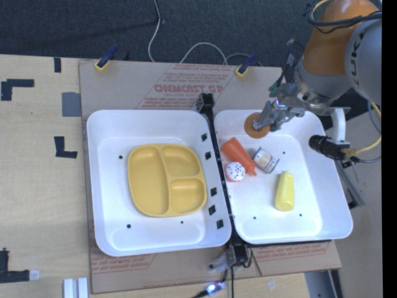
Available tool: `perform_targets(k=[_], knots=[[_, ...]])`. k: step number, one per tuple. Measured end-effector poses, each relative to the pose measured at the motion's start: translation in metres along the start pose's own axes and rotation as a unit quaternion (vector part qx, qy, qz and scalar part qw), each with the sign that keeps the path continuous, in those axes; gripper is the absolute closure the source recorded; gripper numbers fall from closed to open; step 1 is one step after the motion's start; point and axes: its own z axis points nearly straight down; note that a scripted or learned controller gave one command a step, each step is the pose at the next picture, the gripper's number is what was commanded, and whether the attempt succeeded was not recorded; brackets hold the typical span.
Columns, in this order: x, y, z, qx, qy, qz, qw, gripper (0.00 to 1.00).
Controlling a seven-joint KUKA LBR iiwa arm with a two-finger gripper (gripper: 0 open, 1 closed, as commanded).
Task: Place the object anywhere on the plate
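Brown round disc (253,125) pinched by gripper (268,121), right bin's (322,185) far edge | yellow three-compartment plate (166,179) sits in left bin (105,166)

red print on the cardboard sheet (186,82) reads "chemcast gp", partly blurred.

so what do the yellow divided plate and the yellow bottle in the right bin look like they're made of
The yellow divided plate looks like moulded plastic with a matte finish: uniform colour, soft rounded compartment ridges, only faint highlights. The small yellow bottle-shaped toy also looks like plastic, slightly glossier, with a smooth one-colour surface; it could be hollow or rubbery, which the view can't settle.
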Motion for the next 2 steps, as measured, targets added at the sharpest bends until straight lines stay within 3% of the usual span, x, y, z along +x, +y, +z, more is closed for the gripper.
perform_targets(k=[2], knots=[[0.108, -0.010, 0.008, 0.001, 0.000, 0.000, 1.0000, 1.00]])
